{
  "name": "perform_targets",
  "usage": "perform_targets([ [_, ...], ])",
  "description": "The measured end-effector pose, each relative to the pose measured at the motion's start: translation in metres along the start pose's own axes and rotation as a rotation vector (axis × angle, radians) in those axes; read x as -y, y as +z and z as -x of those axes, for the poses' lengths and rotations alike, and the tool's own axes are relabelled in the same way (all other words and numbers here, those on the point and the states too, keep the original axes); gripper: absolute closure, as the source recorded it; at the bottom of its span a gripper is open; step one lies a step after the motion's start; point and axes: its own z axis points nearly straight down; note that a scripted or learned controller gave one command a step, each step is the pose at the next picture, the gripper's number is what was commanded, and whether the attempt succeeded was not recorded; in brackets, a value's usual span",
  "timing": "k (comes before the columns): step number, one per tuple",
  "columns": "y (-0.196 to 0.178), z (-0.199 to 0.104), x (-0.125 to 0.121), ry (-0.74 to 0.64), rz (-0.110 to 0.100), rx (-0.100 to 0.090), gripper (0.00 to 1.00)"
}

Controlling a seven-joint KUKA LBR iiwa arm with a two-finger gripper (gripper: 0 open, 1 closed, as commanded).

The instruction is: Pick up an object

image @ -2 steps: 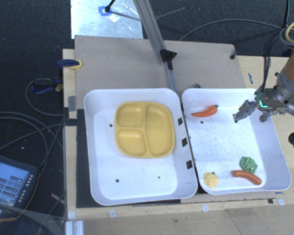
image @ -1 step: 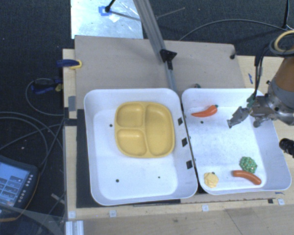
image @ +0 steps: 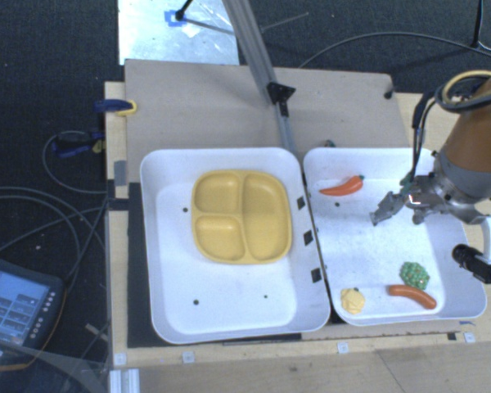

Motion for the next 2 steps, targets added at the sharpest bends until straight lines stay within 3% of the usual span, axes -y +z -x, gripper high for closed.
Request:
perform_targets([
  [1, 0.062, 0.001, -0.004, 0.001, -0.002, -0.001, 0.0],
  [2, 0.048, 0.001, -0.006, 0.001, 0.005, 0.0, 1.0],
])
